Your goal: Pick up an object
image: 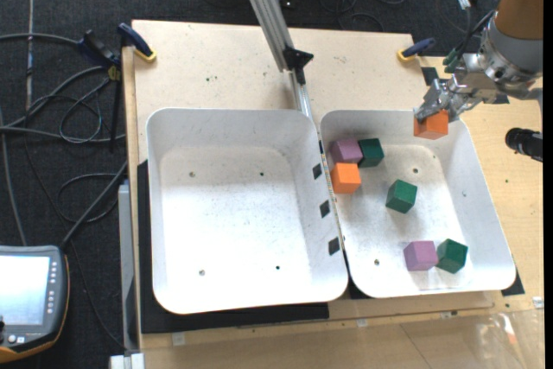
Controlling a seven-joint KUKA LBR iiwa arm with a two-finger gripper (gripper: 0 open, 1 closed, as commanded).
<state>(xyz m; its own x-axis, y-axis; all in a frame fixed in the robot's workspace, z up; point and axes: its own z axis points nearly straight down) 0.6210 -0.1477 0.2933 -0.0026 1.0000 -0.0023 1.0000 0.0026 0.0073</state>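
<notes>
A purple block point(420, 255) and a green block point(452, 255) sit touching at the near edge of the right bin point(484, 212), at about five o'clock. Another green block point(401, 195) lies alone mid-bin. At ten o'clock, a purple block point(346, 150), a green block point(371, 151) and an orange block point(346, 177) cluster together. At one o'clock, the gripper point(435, 113) pinches an orange cube point(432, 125), held above the bin's far rim. The left bin point(173, 186) sits alongside.
</notes>
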